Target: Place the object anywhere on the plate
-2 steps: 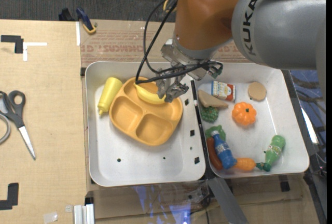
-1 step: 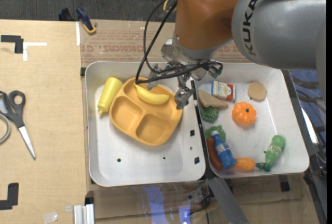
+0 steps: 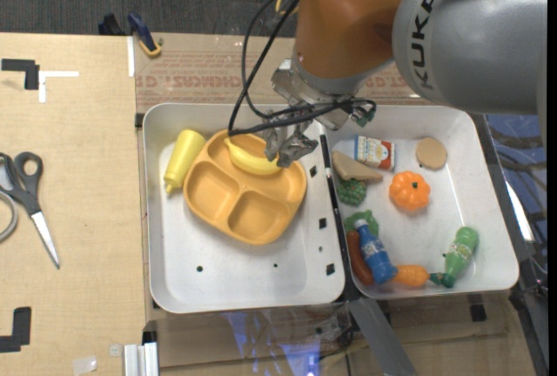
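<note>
Banana (image 3: 248, 159) lies on plate (image 3: 252, 222) in left bin (image 3: 174, 278); pincer (image 3: 290, 150) state: cannot tell.

This is a robotics lab set up for trials, not a home kitchen. A grey KUKA arm (image 3: 461, 26) with loose black cables (image 3: 261, 61) reaches over two shallow white bins (image 3: 235, 287) on a cardboard-covered counter (image 3: 70, 235). The food in the bins is plastic toys, and left of the bins lie scissors (image 3: 30, 200) and black tape marks (image 3: 19, 70).
</note>
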`<state>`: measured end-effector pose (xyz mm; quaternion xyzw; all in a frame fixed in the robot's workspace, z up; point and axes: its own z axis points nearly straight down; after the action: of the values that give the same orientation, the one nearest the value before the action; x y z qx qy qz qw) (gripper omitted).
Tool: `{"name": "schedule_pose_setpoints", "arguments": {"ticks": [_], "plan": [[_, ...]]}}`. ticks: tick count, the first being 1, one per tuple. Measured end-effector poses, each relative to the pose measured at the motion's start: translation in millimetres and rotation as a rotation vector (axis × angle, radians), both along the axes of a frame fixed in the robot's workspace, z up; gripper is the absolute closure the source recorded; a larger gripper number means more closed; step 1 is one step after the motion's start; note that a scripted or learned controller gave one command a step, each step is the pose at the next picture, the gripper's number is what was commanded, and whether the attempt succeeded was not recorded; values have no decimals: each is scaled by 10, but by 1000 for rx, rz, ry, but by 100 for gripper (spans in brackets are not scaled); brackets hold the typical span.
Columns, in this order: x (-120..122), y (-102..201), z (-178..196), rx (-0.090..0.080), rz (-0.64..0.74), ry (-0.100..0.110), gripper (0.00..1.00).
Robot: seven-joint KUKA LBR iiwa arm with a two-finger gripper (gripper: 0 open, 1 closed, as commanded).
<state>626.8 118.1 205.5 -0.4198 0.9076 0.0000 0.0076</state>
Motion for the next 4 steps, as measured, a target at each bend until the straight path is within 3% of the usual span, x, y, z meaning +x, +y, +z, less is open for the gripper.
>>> {"name": "schedule_pose_setpoints", "arguments": {"ticks": [1,2,3,4], "plan": [[-1,0,-1,0,0,0,0],[14,1,101,2,-3,-5,100],[14,0,100,2,-3,-5,0],[28,2,198,3,-6,-10,100]]}}
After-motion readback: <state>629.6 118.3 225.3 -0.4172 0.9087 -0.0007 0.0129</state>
